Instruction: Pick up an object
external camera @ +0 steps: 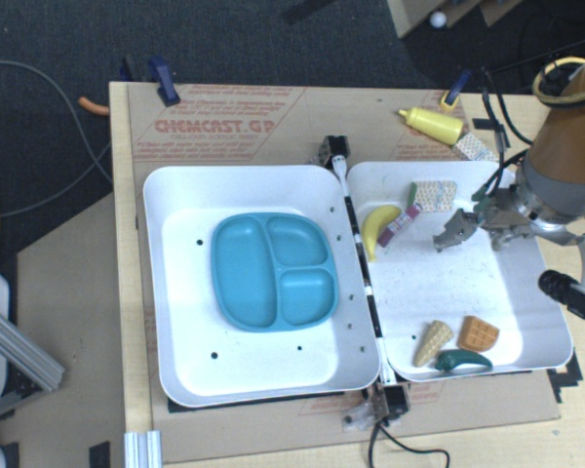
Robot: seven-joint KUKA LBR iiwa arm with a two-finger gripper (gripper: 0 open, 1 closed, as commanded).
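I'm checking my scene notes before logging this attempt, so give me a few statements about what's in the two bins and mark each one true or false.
1. The blue divided plate lies in the left bin. True.
2. The banana lies in the left bin. False: it is in the right bin, near the divider.
3. The waffle piece sits beside the ice cream cone. True.
4. The yellow bottle lies inside the right bin. False: it is on the bench beyond it.
5. The gripper is over the left bin. False: it is over the right bin.
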